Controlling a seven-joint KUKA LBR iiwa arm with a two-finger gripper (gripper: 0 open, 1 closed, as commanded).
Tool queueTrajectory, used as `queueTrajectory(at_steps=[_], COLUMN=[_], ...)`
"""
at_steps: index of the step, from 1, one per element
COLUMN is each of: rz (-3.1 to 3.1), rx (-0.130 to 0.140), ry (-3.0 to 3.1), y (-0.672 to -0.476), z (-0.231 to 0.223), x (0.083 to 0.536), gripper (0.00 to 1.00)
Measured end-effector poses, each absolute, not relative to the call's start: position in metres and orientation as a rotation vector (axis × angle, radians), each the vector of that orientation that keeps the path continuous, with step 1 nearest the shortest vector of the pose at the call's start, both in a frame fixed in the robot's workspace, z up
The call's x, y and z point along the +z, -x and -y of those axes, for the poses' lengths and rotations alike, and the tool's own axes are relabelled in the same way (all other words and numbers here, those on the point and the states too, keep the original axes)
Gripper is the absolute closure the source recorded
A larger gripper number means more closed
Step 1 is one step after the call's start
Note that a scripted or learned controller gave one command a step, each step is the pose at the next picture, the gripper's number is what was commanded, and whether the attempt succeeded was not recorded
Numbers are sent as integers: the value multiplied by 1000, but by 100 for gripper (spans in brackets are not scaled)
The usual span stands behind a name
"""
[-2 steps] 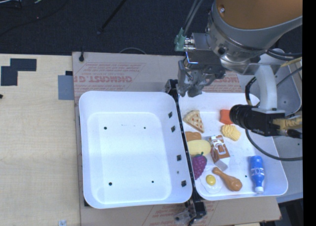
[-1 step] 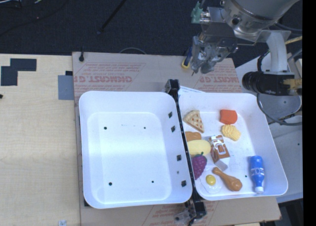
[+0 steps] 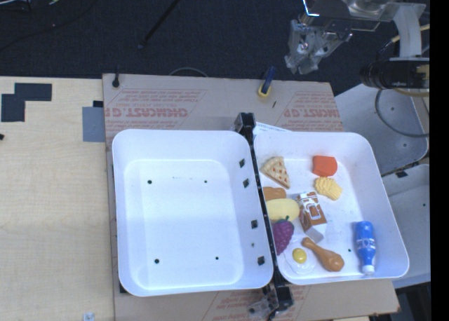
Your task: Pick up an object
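Note:
My gripper point(image 3: 306, 60) hangs high above the bench's far edge, beyond the right bin point(image 3: 382, 193), with nothing visible between its fingers. In the right bin lie a pizza slice point(image 3: 276, 170), an orange block point(image 3: 324, 165), a yellow corn piece point(image 3: 328, 188), a yellow lemon-like piece point(image 3: 282, 209), a brown and white carton point(image 3: 311, 211), purple grapes point(image 3: 282, 234), a chicken drumstick point(image 3: 324, 254), a fried egg point(image 3: 300, 257) and a blue bottle point(image 3: 364, 244).
The left bin point(image 3: 126, 172) sits beside the right one, joined by a black hinge strip point(image 3: 254, 200). A blue and yellow clamp point(image 3: 266, 83) stands at the cardboard's far edge. Dark floor with cables lies behind.

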State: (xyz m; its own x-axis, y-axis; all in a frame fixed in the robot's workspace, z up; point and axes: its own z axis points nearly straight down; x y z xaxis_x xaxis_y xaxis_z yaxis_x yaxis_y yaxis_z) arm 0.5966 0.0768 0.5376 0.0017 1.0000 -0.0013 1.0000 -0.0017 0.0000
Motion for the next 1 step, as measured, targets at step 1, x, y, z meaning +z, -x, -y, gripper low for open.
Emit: queueTrajectory(at_steps=[1], rz=[-2219], rx=[-2], ry=[-2223], y=[-639], z=[-33], x=[538], gripper=[100])
